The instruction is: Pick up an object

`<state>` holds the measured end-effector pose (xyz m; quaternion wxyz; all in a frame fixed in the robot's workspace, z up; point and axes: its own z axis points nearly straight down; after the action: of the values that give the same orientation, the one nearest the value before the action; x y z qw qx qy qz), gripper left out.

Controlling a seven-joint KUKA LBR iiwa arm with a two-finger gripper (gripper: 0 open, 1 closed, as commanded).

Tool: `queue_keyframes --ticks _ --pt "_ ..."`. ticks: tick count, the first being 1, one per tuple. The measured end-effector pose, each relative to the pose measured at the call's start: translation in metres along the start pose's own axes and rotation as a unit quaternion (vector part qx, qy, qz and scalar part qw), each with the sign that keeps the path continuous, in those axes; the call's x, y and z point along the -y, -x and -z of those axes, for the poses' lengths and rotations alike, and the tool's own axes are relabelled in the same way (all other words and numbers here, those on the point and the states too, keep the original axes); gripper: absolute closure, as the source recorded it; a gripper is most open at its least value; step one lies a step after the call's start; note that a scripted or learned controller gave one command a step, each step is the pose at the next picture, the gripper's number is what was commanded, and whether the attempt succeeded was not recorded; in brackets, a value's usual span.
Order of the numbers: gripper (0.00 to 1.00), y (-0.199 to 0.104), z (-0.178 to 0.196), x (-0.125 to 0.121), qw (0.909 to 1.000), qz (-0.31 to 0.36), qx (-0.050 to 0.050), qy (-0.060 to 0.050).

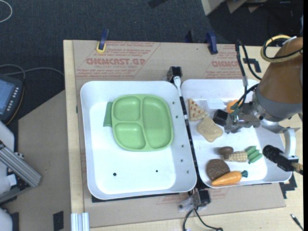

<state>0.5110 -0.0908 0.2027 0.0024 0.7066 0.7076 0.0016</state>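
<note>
Risk: the claw hangs in the right bin at the frame's right, among closely packed items; a descent may clip the beige piece or land between pieces. Claw opening cannot be told; nothing is seen gripped. The carrot lies lower right.

One camera sits high above the surface, looking down at a slant; it takes in both white bins, the left bin and the right bin, side by side; the arm enters from the frame's right; dark carpet fills the far edge.
</note>
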Motion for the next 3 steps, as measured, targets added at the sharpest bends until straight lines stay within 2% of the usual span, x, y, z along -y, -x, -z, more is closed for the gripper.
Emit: queue_keyframes --ticks 1,2,3 --pt "1.0 0.0 0.023 -0.001 1.0 0.0 0.0 0.0" --pt "1.0 -0.041 0.032 -0.036 1.0 0.002 0.0 0.0" --pt "1.0 -0.095 0.035 -0.067 1.0 0.003 -0.001 -0.001"
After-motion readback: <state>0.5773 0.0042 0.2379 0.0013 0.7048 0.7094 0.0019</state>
